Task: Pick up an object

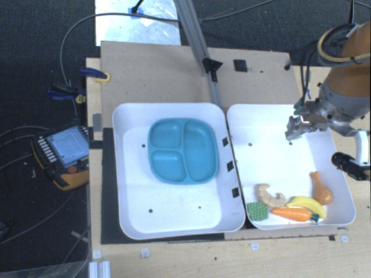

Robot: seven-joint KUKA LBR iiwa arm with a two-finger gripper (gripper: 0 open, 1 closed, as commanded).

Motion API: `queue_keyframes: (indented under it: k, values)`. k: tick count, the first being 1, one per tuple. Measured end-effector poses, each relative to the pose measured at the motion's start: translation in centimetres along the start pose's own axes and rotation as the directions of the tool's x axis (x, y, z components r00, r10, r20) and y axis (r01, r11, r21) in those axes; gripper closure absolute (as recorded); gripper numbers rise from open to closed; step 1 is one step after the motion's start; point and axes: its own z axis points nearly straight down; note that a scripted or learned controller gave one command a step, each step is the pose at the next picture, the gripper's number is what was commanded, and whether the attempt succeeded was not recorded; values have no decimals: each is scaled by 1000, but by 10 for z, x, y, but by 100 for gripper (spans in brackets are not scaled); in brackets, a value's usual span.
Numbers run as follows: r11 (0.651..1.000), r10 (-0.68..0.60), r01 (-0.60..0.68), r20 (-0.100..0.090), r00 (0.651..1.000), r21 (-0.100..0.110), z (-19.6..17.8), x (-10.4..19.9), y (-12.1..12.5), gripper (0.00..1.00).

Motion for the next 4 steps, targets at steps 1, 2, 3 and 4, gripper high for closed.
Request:
queue_keyframes:
  k: [1,2,3,4]
  values:
    - [1000,-4,4,-2,1000,4,12,49,1,100]
    - [1000,-3,3,-2,1000,4,5,98,2,100]
    - [1000,-4,4,-2,1000,5,19,148,-1,100]
    - [1000,-4,4,-2,1000,5,28,198,-12,100]
